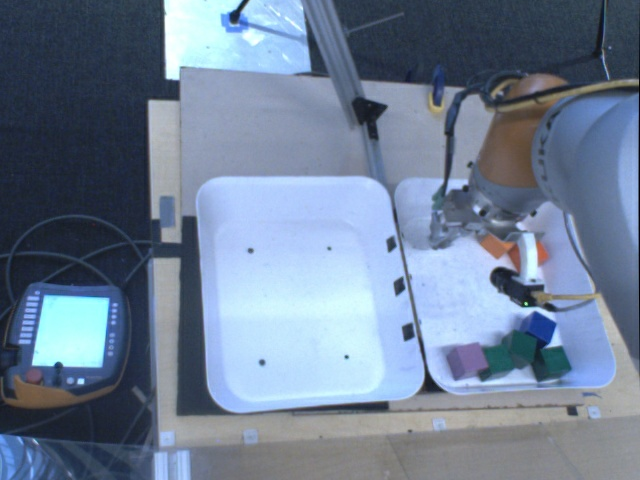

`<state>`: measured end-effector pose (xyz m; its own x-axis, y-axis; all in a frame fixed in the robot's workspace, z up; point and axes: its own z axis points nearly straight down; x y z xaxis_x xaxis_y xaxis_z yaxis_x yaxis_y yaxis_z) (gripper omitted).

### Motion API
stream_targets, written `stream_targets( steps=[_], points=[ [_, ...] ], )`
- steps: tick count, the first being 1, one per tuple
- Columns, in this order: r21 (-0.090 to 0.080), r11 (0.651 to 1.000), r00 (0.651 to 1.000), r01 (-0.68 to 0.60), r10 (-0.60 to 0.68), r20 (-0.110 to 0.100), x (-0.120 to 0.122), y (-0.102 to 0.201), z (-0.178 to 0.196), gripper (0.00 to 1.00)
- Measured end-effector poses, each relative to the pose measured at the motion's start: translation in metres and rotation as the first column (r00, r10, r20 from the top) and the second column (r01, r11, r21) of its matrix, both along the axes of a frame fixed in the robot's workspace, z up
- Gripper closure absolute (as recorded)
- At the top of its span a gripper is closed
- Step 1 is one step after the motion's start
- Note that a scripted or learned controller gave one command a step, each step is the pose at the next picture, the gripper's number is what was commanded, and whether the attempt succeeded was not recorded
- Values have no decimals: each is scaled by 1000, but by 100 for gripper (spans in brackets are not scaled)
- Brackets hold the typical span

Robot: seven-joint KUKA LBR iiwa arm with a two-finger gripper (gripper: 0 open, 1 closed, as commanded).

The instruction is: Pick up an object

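Right bin [440, 298]: orange block [520, 253] partly hidden, axis unclear

Gripper [441, 234] low, arm angled from right.

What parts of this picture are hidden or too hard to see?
- The gripper: from the camera view, the arm's wrist covers its fingers, so open or shut is unclear.
- The orange block: partly hidden under the arm.
- The green blocks: bunched with the blue block and purple block; their count is hard to tell.
- The handheld screen: too small to read.
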<state>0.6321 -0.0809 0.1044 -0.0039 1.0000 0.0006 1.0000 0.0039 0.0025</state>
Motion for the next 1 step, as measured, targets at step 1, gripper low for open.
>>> stream_targets(
  steps=[1],
  points=[
    [-2, 1000, 1000, 2, -2, 5, 3, -10, 55, 100]
  ],
)
